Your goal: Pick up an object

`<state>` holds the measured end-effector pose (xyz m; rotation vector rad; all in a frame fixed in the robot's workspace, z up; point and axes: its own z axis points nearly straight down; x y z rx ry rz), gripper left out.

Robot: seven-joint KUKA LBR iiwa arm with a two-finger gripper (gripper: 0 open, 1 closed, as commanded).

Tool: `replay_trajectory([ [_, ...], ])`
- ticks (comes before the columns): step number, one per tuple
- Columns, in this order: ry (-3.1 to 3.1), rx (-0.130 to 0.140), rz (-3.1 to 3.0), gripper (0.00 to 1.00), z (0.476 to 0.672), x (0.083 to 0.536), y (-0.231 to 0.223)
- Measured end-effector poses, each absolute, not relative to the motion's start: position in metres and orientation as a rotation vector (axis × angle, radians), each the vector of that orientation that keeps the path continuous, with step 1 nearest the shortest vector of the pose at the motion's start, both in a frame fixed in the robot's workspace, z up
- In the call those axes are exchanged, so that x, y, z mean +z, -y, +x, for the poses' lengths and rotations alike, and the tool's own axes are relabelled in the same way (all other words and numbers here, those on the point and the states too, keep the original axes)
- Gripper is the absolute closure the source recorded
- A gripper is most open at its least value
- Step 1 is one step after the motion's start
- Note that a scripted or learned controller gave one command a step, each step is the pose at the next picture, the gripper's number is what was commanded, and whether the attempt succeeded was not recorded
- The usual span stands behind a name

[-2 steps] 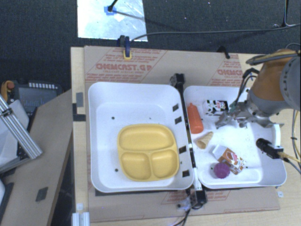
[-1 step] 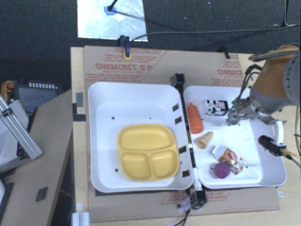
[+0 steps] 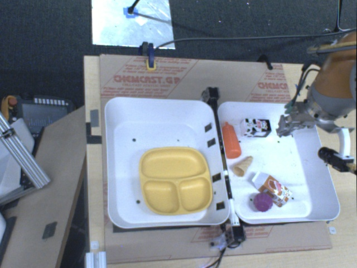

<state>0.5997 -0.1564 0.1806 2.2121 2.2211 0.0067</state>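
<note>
The right bin [image 3: 318, 200] holds an orange carrot-like piece [image 3: 231, 139] along its left wall, a black-and-white carton [image 3: 256, 127] near the back, a tan cone [image 3: 242, 165] in the middle, an orange-and-white packet [image 3: 273, 188] and a purple ball [image 3: 263, 202] near the front. My gripper [image 3: 285, 128] hangs over the back right part of this bin, just right of the carton. Nothing shows between its fingers.
The left bin [image 3: 120, 127] carries a yellow divided tray [image 3: 175, 180]. A black divider with clips [image 3: 218, 149] runs between the bins. The arm's grey and orange wrist [image 3: 334, 88] stands over the right bin's back right corner. A black part [image 3: 334, 159] juts in at the right wall.
</note>
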Motion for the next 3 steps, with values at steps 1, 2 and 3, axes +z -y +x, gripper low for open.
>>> replay_trajectory([
  [1,-2.221,0.007,2.211,1.00,0.595,0.243,0.155],
  [2,-2.225,0.002,2.214,1.00,0.595,0.245,0.155],
  [3,-2.232,0.003,2.212,1.00,0.586,0.235,0.097],
])
